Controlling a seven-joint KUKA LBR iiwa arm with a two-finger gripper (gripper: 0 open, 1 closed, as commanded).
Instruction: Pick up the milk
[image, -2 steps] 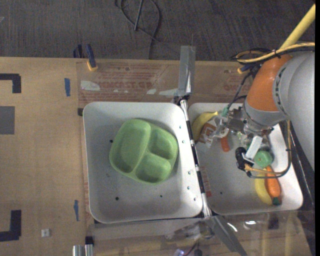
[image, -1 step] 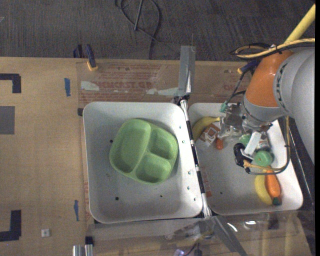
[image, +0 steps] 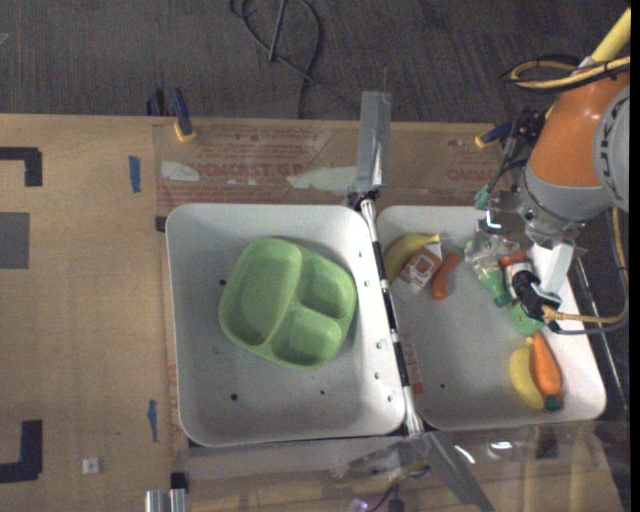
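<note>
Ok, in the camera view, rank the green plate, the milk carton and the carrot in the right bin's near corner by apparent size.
1. Green divided plate, by far the largest.
2. Milk carton and carrot: they look alike in extent, too close to rank.

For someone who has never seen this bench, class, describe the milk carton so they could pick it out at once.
Start at the right-hand white bin and look to its top left corner, beside the divider. The milk carton lies there, touching a banana above it and an orange sausage-like piece to its right. It is the boxy white item with an orange label.
</note>
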